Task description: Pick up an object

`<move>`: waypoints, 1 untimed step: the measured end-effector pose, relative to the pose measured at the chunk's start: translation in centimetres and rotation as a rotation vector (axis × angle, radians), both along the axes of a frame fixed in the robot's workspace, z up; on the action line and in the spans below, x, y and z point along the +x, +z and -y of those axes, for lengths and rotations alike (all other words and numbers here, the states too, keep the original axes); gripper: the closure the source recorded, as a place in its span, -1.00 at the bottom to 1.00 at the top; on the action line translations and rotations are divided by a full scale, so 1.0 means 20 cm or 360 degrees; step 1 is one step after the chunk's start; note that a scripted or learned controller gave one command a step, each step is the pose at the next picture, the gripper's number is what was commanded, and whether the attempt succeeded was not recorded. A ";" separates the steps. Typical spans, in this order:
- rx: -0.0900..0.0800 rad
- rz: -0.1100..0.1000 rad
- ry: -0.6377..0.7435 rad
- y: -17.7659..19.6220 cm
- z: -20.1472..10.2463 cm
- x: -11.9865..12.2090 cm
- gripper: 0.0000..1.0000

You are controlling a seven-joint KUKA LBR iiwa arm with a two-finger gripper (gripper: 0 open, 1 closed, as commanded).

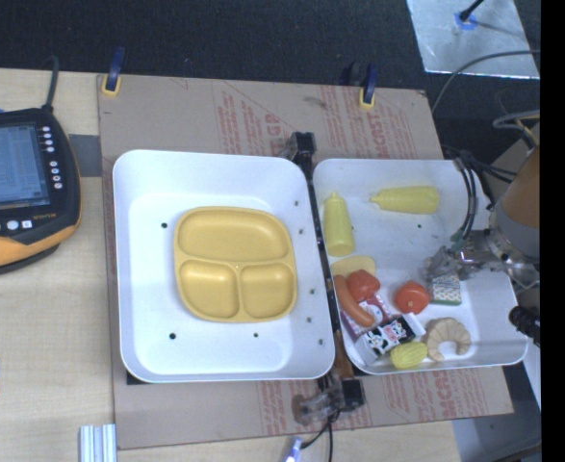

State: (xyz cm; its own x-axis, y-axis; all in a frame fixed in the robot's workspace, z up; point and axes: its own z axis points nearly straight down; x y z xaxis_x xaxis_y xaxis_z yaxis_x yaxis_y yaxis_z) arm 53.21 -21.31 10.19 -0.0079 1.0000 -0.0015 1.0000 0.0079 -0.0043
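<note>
The right bin (484, 354) holds several toy foods. Among them are a yellow bottle (337, 222), a yellow corn cob (406, 199), a red tomato (363, 284) and a red ball (411, 297). A croissant (449, 337), a black-and-white carton (390, 335) and a small pale box (446, 290) lie there too. My gripper (458, 257) hangs low over the bin's right side, just above the small pale box, with the arm coming in from the right edge.
A yellow divided plate (236, 262) lies in the left bin (138, 335). A tablet pendant (17, 186) sits on the bench at far left. Cables (470, 195) loop beside the arm over the right bin's far corner.
</note>
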 end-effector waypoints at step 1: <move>0.0004 0.0004 -0.0006 0.41 -0.22 0.28 1.00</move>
